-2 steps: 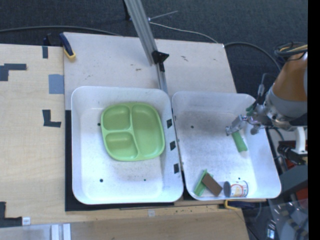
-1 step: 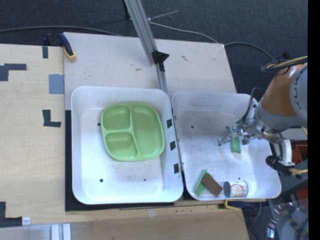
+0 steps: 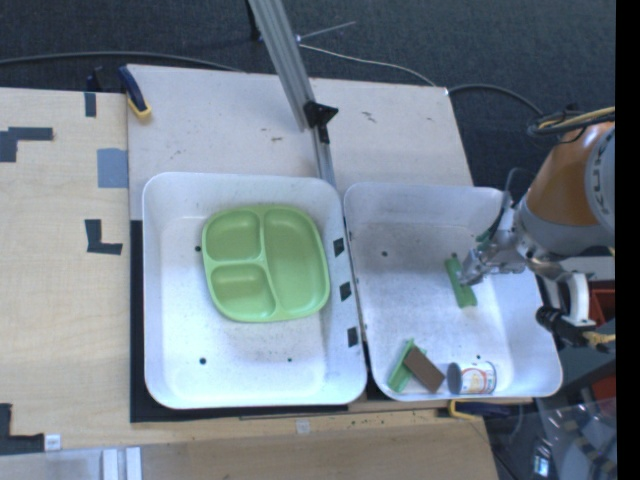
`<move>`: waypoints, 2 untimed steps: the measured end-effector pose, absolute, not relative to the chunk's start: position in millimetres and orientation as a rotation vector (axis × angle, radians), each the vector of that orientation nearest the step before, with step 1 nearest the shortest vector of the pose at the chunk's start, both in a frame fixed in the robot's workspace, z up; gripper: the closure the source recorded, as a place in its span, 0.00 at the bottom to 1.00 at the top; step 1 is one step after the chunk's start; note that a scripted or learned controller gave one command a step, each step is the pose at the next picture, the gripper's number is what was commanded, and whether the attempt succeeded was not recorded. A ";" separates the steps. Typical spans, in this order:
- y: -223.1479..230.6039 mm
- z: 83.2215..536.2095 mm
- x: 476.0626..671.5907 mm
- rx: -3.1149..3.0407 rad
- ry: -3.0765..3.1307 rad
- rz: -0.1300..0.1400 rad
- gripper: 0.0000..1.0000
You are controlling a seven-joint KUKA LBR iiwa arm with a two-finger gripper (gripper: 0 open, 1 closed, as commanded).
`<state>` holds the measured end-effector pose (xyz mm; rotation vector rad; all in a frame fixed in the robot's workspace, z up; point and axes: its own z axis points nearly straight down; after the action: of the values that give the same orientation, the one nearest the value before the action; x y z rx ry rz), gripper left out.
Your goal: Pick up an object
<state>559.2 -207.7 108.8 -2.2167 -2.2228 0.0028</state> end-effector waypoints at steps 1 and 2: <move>-203.5 151.7 559.2 -2.221 -2.225 -0.002 1.00; -204.5 196.2 566.4 -2.222 -2.226 -0.002 1.00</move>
<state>566.4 -204.5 196.2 -2.2220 -2.2261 -0.0024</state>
